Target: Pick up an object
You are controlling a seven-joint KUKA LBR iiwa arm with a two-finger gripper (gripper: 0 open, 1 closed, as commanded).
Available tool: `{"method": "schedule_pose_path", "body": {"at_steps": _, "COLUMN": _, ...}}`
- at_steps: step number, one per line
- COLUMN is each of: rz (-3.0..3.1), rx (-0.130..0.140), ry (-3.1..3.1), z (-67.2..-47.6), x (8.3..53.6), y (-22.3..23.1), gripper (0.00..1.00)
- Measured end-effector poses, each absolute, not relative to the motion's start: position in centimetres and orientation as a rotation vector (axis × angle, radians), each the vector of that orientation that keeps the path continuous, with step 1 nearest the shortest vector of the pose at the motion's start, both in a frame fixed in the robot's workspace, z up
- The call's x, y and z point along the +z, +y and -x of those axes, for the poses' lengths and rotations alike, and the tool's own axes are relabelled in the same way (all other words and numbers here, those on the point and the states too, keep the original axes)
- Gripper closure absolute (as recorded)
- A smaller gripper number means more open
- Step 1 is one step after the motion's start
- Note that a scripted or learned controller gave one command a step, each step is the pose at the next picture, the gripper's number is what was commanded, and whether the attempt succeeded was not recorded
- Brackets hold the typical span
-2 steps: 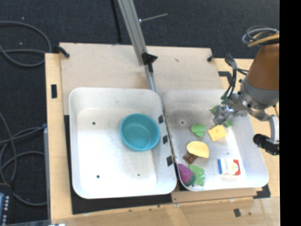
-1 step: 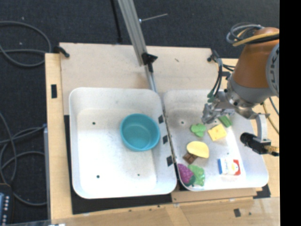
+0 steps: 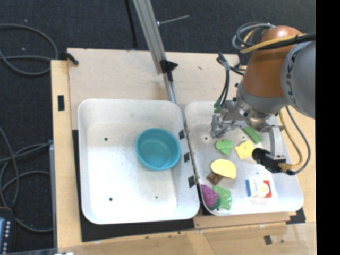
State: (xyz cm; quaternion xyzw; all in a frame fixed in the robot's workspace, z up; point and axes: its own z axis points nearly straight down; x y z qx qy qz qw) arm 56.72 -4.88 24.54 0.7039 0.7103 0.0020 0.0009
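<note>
the step in hand looks like the approach: the gripper (image 3: 220, 125) hangs low in the right bin (image 3: 289, 198), right of centre of the frame, just above a light green piece (image 3: 223, 146). whether its pincer is wide or narrow, i cannot tell. the piece is small, flat and lumpy, lying beside a yellow block (image 3: 244, 150). next it likely needs a short, centred descent.

Partial letters, seemingly "UK", show on the grey arm (image 3: 297, 73); nothing else is legible.
</note>
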Motion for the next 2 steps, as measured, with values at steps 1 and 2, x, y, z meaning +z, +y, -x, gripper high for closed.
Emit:
{"method": "schedule_pose_path", "body": {"at_steps": 1, "rz": -2.212, "rx": 0.004, "ry": 2.229, "z": -57.1, "x": 24.5, "y": -0.3, "gripper": 1.00}}
{"method": "schedule_pose_path", "body": {"at_steps": 2, "rz": -2.212, "rx": 0.005, "ry": 2.230, "z": -57.0, "x": 24.6, "y": 5.8, "gripper": 1.00}}
